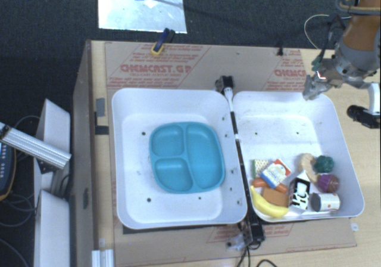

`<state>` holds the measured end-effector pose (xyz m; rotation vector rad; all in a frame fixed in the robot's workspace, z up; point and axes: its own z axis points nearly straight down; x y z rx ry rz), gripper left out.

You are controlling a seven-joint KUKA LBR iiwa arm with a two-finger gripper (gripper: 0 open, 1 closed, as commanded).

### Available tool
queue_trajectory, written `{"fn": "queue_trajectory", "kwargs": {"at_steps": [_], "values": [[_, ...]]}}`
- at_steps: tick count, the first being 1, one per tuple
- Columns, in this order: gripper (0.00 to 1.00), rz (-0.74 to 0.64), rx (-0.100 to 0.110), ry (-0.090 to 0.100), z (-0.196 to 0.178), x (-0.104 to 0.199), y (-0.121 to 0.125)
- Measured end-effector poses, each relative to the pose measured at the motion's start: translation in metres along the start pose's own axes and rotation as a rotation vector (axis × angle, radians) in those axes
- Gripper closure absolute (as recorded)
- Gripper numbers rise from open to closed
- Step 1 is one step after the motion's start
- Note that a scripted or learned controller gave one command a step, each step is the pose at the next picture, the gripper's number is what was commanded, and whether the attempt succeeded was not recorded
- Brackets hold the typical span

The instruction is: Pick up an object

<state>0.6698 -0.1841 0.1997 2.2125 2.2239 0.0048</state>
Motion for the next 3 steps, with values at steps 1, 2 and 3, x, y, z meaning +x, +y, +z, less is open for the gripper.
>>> {"fn": "queue_trajectory", "kwargs": {"at_steps": [1,2,3], "values": [[1.0,-0.001,0.002,0.002,-0.011,0.074,0.0],[1.0,0.0,0.003,0.002,0.002,0.144,-0.011],[1.0,-0.002,0.001,0.001,-0.009,0.144,-0.01]]}}
